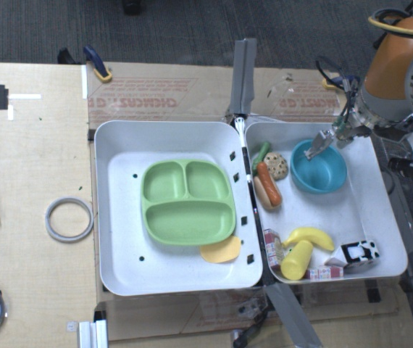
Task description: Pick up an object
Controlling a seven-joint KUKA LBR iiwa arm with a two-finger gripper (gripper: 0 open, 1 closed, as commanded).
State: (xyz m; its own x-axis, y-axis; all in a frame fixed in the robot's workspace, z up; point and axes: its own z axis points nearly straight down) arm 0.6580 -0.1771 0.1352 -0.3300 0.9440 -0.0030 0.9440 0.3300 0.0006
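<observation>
Bins sit side by side on the bench, the left bin holding a green divided plate near its middle and a flat yellow chip-like piece just beside the plate's near right corner. The right bin holds more: a blue bowl toward its far edge, a toy hot dog lying along its left wall with a green piece and a speckled cookie next to it, a yellow banana and a yellow bottle near the near edge, a small red and white packet to their left, and a black and white cow-patterned item in the near right corner. The bowl is round, plain blue and upright. The gripper reaches in from the right and sits at the bowl's far rim, its tips over or against that rim; whether they are spread or pinching cannot be told.
</observation>
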